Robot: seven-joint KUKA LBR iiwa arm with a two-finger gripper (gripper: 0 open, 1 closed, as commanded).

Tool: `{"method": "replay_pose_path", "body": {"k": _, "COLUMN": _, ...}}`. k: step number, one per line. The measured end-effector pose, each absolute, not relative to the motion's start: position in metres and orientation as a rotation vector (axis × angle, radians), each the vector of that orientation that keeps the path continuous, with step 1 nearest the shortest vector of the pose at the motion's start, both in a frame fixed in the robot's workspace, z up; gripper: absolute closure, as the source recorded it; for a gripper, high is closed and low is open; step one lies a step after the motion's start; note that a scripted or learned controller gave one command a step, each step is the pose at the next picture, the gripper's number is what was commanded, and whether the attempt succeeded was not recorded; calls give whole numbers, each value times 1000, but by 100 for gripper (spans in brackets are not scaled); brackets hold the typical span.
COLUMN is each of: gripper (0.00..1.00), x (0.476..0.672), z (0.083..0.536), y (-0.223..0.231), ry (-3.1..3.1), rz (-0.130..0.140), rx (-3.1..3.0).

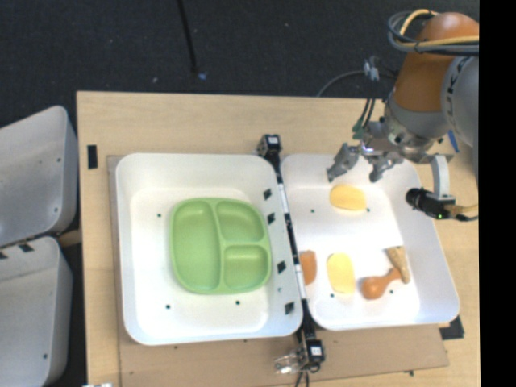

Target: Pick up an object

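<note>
gripper (360,168) spread wide above yellow oval piece (348,197) in right bin (427,297).

Setting: robot laboratory test station. Evidence: plywood desk (193,107) on dark carpet (121,31), two white bins (129,216) fixed side by side with clips along the shared edge, robot arm (427,71) with loose cables (355,79) overhead. Grey chairs (32,184) at one side.

Divided plate (219,244) in left bin (129,216), four items in right bin (419,297)
</note>
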State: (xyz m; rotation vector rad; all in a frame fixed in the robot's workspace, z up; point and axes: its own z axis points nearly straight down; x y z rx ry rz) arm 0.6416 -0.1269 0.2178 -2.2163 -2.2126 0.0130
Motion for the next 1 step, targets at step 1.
{"method": "replay_pose_path", "body": {"k": 1, "gripper": 0, "x": 644, "z": 226, "y": -127, "ry": -2222, "rz": -1, "rx": -2222}}
